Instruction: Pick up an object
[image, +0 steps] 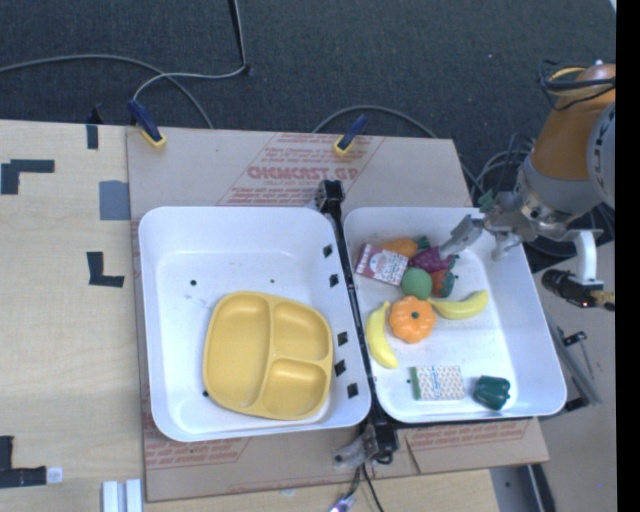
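Over the far right part of the right bin (520, 300), the gripper (482, 237) is being held at the end of the grey arm (570, 150), whose orange band is showing at the view's right edge. Its two fingers (462, 236) are being kept spread apart, and nothing is being gripped between them. Just left of the fingers, a cluster of toy foods is being crowded into the far left part of that bin: a red-and-white carton (383, 265) is lying beside an orange piece (402, 247), a dark purple piece (432, 262) and a green round piece (417, 283). A small orange pumpkin (412, 319) is sitting just nearer, flanked by one banana (462, 306) on its right and another banana (380, 339) on its left, the latter lying close to the bin's left wall. Along the near side, a small patterned packet (437, 382) is lying flat, with a dark green object (492, 392) just to its right. Inside the left bin (170, 250), a yellow divided plate (268, 354) is resting toward the near side. Both bins are being borne on a sheet of brown cardboard (220, 170), which is being pinned at its far edge by two clamps (147, 123).
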